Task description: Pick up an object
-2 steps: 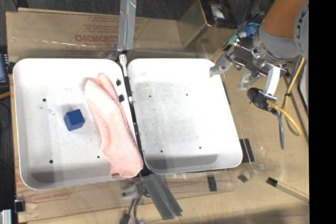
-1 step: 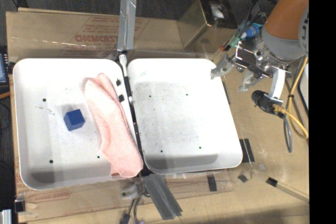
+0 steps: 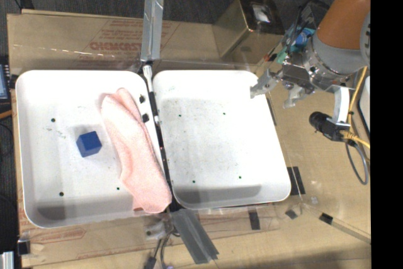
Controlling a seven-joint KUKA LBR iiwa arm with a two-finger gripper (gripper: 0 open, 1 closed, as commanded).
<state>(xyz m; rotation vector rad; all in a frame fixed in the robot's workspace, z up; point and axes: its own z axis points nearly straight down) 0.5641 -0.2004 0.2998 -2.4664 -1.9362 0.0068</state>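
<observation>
Nearest the lens, the left bin (image 3: 38, 198) holds a pink cloth (image 3: 133, 148) draped along its right wall, long axis running near to far, and a small blue cube (image 3: 89, 143) just left of it. Right bin (image 3: 271, 135) bare. Gripper (image 3: 276, 92) hovers past that bin's far-right corner, fingers spread, nothing between them; both objects lie well leftward. Fingertips partly blurred.

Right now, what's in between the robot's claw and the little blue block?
In the camera view, between the gripper and the blue block lie the right bin's bare white floor, the divider where both bins meet, and the pink cloth beside the block.
</observation>
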